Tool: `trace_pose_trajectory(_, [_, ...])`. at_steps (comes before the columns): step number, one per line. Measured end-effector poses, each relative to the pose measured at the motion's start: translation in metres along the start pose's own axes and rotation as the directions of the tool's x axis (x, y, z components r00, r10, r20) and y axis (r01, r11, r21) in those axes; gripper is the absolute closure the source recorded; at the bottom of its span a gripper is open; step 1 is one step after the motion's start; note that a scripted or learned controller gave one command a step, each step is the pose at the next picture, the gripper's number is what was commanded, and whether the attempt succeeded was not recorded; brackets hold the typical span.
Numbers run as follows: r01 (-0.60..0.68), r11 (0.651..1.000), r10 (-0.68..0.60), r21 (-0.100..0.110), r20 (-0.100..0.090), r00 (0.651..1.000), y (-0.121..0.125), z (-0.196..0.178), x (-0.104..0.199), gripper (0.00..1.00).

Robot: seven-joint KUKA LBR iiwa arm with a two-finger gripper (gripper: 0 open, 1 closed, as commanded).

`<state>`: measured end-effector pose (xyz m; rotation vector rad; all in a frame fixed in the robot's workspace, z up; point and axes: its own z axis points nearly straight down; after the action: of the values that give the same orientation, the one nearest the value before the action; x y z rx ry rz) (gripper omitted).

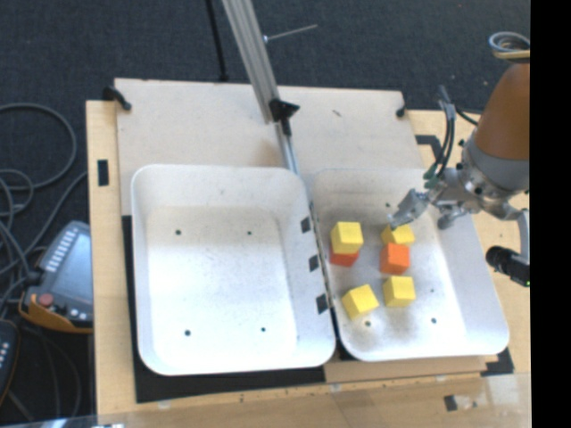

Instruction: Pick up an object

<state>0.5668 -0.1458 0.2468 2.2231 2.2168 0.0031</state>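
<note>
The metal pincer (410,210) hangs low over the right bin (464,310), its tip just beside a small yellow cube (401,235) near the bin's upper middle; how far its fingers are parted I cannot tell, and no block shows between them. Matte, square-edged blocks sit clustered: an orange cube (395,258) touching below that one, a yellow cube atop an orange block (347,236), two more yellow cubes (360,300) (399,290) nearer the front. The smooth, round-cornered left bin (161,328) offers a wide, speckled white floor.
</note>
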Motion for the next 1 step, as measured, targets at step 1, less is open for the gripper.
trace_pose_trajectory(1, [0.003,1.0,-0.003,-0.003,0.005,1.0,0.0181,0.1116,0.0244,0.0])
